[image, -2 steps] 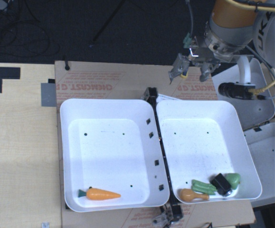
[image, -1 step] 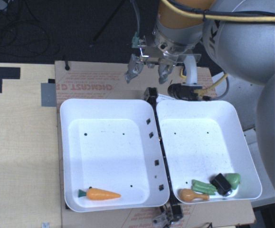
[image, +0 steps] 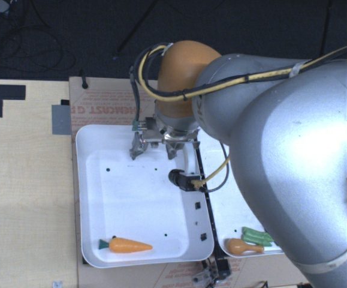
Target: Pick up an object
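Note:
An orange carrot with a green top (image: 128, 245) lies near the front edge of the left bin (image: 89, 179). My gripper (image: 154, 151) hangs over the far part of that bin, well away from the carrot. Its two fingers (image: 136, 150) stand apart and open, and only white bin floor shows between them. In the right bin, a green pod-like piece (image: 256, 236) and a tan pear-shaped piece (image: 243, 246) lie at the front left corner, partly hidden by my arm.
A dark cable fitting (image: 180, 178) hangs from the wrist near the divider between the bins (image: 202, 209). My large grey arm (image: 293, 161) covers most of the right bin. Cardboard (image: 101, 104) lies under the bins, and the wooden bench (image: 23, 191) stretches to the left.

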Robot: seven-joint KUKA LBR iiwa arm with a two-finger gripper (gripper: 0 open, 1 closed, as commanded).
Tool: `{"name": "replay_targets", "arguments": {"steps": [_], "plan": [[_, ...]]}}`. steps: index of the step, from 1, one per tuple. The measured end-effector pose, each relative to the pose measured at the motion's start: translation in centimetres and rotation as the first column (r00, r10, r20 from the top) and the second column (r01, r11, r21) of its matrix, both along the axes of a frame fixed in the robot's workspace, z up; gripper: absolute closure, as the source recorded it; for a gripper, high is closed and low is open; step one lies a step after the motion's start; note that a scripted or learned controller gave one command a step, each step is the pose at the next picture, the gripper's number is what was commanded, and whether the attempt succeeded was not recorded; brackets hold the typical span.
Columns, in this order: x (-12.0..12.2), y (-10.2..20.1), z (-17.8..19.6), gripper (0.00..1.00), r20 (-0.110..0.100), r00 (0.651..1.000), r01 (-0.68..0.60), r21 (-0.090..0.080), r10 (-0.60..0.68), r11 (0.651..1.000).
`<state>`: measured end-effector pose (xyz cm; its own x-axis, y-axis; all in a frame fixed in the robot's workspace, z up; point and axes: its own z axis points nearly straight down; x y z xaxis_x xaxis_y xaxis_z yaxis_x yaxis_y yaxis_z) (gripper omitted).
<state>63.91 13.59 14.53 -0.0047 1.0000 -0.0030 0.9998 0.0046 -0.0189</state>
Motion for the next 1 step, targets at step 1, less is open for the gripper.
{"name": "replay_targets", "arguments": {"steps": [1], "plan": [[0.48,6.71,5.31,0.00,0.020,1.000,-0.001,0.005,0.001,1.000]]}}
